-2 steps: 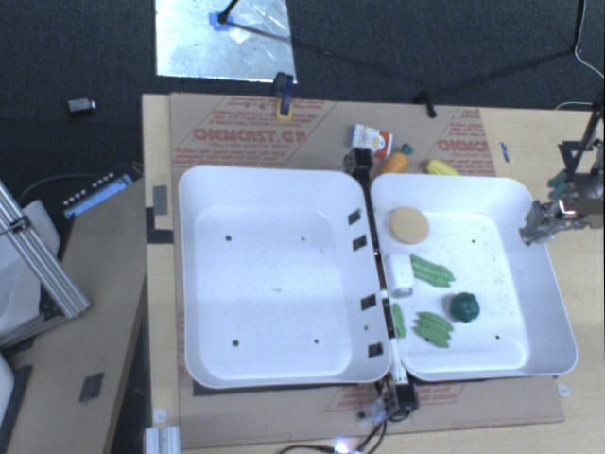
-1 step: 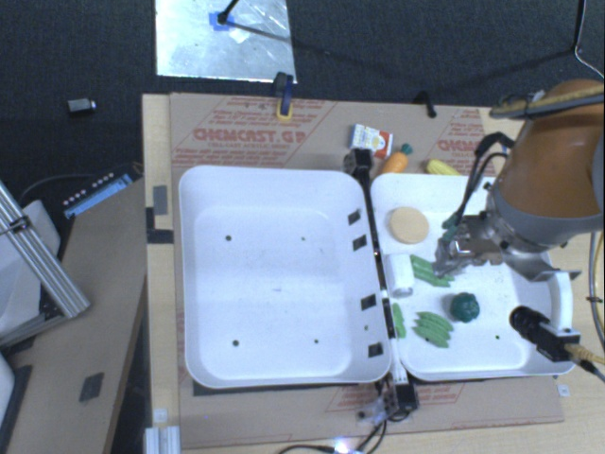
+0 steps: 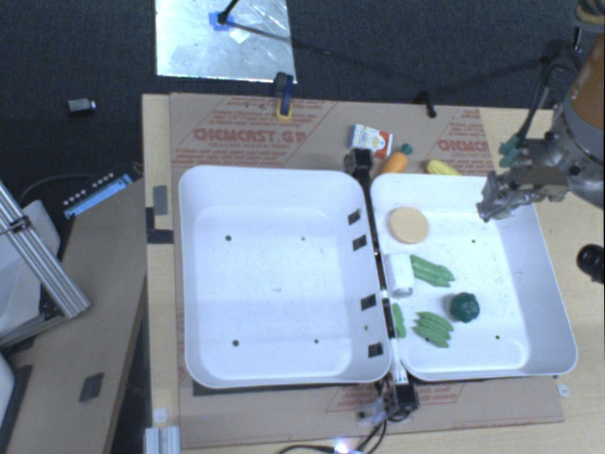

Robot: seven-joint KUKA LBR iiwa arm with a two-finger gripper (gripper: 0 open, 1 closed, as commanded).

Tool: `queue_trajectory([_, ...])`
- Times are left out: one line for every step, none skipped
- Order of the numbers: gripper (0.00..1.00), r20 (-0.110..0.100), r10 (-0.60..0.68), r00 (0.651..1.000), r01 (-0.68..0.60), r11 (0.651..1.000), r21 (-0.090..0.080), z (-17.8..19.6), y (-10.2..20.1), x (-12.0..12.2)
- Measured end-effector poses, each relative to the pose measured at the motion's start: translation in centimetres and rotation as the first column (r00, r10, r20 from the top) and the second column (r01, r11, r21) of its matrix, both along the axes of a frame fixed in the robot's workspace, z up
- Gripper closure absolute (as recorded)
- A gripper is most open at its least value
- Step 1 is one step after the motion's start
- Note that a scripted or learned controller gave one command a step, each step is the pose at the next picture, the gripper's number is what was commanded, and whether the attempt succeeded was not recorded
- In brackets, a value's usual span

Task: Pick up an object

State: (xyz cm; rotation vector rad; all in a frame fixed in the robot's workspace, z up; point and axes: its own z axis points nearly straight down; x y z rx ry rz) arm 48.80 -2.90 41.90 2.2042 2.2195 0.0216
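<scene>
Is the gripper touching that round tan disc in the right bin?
Apart. The camera view shows the gripper near the bin's far right corner, with bare white floor between it and the tan disc.

Two shallow white plastic bins sit side by side on a bench. In the right bin (image 3: 539,282): round tan disc (image 3: 409,224) at back-left, white block (image 3: 400,274) w/ ridged green pod (image 3: 432,272) just right of it, dark green ball (image 3: 463,306) nearer front, second green pod (image 3: 433,327) front-left of ball. Metal two-finger gripper (image 3: 493,203) hangs over bin's back-right edge.
</scene>
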Motion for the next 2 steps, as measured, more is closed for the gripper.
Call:
queue_trajectory([1.0, -0.013, -0.001, 1.0, 0.001, 1.0, -0.001, 0.4, 1.6, 3.7])
queue_trajectory([1.0, -0.023, 0.006, 1.0, -0.006, 1.0, 0.002, -5.7, 11.1, 3.8])
